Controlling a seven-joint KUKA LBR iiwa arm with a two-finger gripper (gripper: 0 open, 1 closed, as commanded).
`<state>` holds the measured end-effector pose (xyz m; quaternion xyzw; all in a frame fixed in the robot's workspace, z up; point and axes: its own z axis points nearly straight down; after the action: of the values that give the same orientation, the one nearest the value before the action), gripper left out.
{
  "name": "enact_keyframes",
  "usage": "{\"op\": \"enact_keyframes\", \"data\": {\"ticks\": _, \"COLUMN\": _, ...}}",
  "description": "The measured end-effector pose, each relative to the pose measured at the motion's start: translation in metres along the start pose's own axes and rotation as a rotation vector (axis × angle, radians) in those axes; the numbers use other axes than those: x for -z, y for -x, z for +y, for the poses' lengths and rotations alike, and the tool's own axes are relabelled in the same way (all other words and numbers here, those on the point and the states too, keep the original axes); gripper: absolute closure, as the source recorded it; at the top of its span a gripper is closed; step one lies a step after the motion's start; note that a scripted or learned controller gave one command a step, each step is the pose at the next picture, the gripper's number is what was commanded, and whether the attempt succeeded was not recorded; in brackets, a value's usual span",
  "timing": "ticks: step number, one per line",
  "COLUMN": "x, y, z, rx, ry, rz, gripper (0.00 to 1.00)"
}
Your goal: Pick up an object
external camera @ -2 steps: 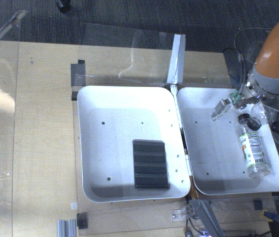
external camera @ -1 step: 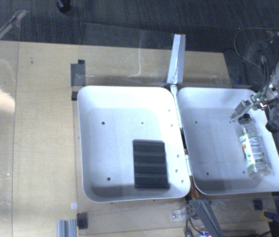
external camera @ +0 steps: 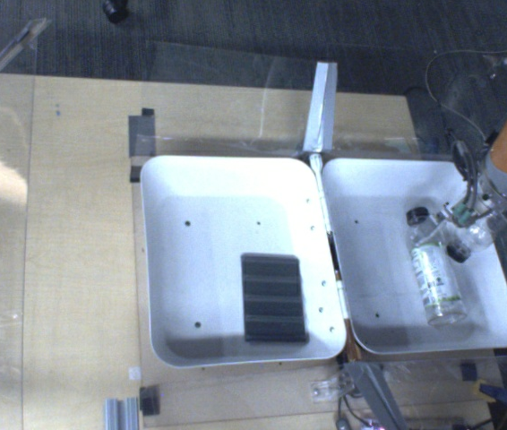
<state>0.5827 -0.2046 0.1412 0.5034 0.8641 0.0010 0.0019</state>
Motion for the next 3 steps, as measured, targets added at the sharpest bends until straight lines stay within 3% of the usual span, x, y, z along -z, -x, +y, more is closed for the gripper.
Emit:
{"op": "enact_keyframes", "data": {"ticks": 1, "x": -0.050, "y": 0.003, "z": 0.014, "rx": 0.308, "ry": 0.010, "rz": -0.003, "gripper": 0.00}}
{"op": "enact_keyframes", "data": {"ticks": 2, "x": -0.052, "y": 0.033, "z": 0.067, "rx": 0.050, "ry": -0.001, "rz": 0.007, "gripper": 0.00}}
{"op": "enact_keyframes", "data": {"ticks": 3, "x": -0.041, "y": 0.030, "z": 0.070, "rx": 0.056, "ry": 0.001, "rz": 0.009, "gripper": 1.00}}
